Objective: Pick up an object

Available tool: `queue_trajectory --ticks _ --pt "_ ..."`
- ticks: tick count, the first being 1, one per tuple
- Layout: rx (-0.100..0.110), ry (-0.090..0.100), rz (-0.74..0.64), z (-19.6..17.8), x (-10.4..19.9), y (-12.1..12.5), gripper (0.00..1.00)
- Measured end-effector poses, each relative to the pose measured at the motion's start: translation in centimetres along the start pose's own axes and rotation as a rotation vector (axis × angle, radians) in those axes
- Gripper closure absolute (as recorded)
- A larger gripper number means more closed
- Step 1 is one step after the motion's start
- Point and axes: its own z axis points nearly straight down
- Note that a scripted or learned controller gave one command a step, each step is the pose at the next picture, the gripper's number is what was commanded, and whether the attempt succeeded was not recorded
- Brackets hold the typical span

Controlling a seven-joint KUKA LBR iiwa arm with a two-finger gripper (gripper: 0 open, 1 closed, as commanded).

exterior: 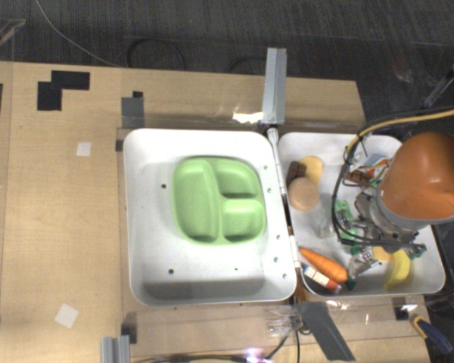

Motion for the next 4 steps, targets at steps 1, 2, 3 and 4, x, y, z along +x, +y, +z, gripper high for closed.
queue_trajectory --ticks 1,2,3,4 --pt "0.000 0.000 -0.020 0.3 -3.4 -7.4 0.00" --pt "-0.003 0.005 -0.071 0.1 2.2 -8.4 0.00" --pt "-0.002 0.002 -0.439 0.2 -0.8 -9.0 0.00" --pt "0.001 -0.001 -0.749 0.1 -1.4 -6.1 0.00"
